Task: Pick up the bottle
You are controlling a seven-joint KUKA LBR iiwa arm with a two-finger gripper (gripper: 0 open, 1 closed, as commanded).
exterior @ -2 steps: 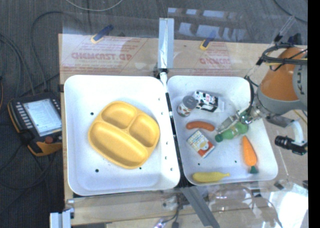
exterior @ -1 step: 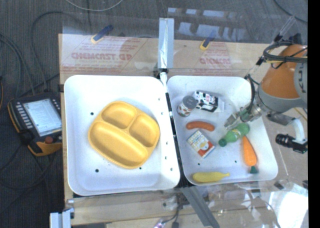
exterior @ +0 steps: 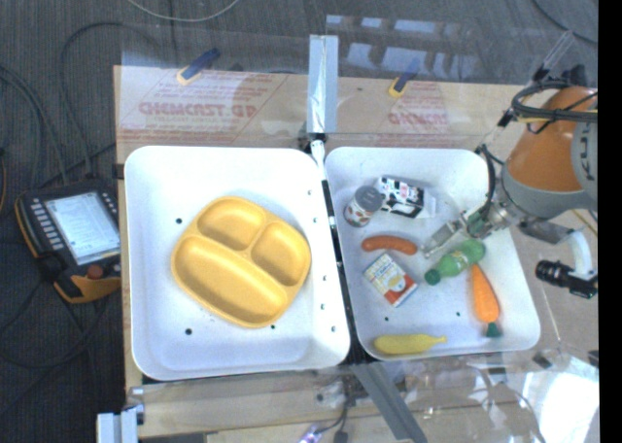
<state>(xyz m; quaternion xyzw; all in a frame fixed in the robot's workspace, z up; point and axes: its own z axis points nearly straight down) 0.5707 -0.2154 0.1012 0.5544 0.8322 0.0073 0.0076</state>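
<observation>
The bottle (exterior: 455, 262) lies on its side in the right bin (exterior: 505, 329), green and see-through, its darker cap end pointing toward the bin's middle. The gripper (exterior: 449, 235) hangs just above the bottle's upper edge, reaching in along a slant, its metal tip close to the bottle's body — whether it touches I cannot tell, and how its jaws stand is not clear from this view, so no grasp can be claimed.

Just beside the bottle on its far-from-centre side lies a carrot (exterior: 484, 295), nearly touching it. On the cap side sits a small carton (exterior: 389, 278), near the bottle, and above that a sausage (exterior: 389, 245). Farther from the bottle, toward the bin's back wall, are a can (exterior: 365, 205) and a black-and-white packet (exterior: 401, 196). A banana (exterior: 409, 343) lies well below the bottle by the front wall. A yellow tray (exterior: 242, 260) sits in the left bin (exterior: 155, 334), well apart from the bottle.

By my judgement this is the approach step — the tool is at the bottle but not shown gripping it. The next move calls for straddling the bottle across its narrow width, clear of the carrot, then closing and lifting.
</observation>
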